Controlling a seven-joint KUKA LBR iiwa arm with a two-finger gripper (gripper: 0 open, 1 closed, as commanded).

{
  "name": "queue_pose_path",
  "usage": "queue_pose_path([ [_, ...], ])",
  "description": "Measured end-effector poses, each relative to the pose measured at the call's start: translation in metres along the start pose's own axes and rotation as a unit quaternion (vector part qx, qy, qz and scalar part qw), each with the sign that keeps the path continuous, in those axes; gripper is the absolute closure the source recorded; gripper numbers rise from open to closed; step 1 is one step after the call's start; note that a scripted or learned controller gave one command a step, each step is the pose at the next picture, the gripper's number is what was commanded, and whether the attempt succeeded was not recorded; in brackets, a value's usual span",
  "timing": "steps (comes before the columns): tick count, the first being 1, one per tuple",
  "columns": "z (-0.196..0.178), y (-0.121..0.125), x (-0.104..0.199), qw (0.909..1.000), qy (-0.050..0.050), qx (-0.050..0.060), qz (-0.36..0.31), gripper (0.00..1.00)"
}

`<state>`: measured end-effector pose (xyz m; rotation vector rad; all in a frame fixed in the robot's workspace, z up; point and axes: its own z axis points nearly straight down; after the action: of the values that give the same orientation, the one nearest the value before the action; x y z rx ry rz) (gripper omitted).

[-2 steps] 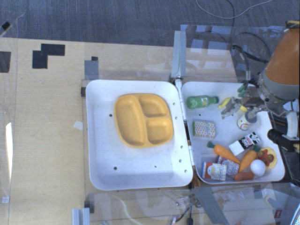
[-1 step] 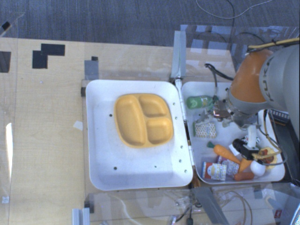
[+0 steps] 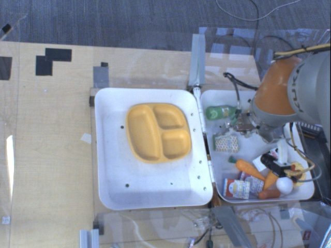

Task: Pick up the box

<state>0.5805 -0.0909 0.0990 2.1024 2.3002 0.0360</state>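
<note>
The bench (image 3: 51, 149) is pale wood, and the left bin (image 3: 106, 159) sits on it with a yellow plate (image 3: 158, 132) lying flat near its middle, a little toward the back. The plate is split into three hollows, one long one on the left and two smaller ones on the right. Just beside this bin, rim to rim, is the right bin (image 3: 220, 165). In its back left corner a green bottle (image 3: 219, 112) lies on its side. In front of the bottle, near the left wall, is a speckled box (image 3: 226, 142), pale with green dots and lying flat. A red box (image 3: 236, 188) with white and orange print lies in the front left corner, well apart from the speckled one. A carrot (image 3: 250, 169) lies at a slant just behind and to the right of the red box. Further right an orange cone (image 3: 270, 180), a brown stick (image 3: 269, 194) and a white ball (image 3: 284, 185) lie bunched at the front wall. The gripper (image 3: 244, 124) hangs over the back half of this bin, between the bottle and the speckled box and just to their right. Nothing shows in its grasp, and whether it is open or closed cannot be told from this angle. The arm (image 3: 310, 87) reaches in above it from the right, with its orange band (image 3: 274, 92) over the bin's back edge.
</note>
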Motion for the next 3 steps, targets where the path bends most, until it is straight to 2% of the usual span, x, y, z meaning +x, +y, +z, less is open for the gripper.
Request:
queue_pose_path([
  [1, 0.0, -0.002, 0.002, 0.9972, -0.002, -0.002, -0.075, 0.0],
  [2, 0.0, -0.027, 0.005, 0.9974, -0.001, -0.002, -0.071, 0.0],
  [3, -0.089, -0.043, 0.023, 0.9925, 0.003, 0.013, -0.121, 0.0],
])
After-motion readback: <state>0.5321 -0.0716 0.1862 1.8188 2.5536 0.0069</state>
